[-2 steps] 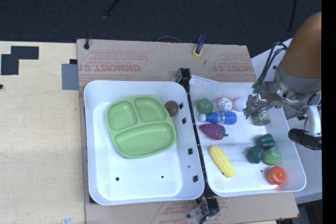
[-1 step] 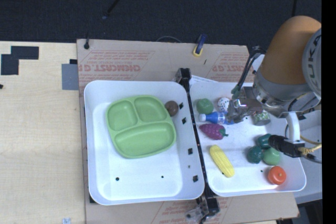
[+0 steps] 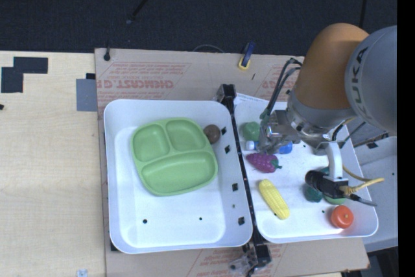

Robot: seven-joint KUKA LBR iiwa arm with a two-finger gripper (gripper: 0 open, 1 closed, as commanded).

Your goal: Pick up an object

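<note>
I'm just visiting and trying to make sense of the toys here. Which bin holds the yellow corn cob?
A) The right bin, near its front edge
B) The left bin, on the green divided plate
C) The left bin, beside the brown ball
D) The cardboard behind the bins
A: the corn cob lies on the floor of the right bin, toward the front, while the green plate sits in the left bin.

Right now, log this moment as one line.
gripper above purple grapes | right bin: corn, tomato | left bin: green tray
</note>
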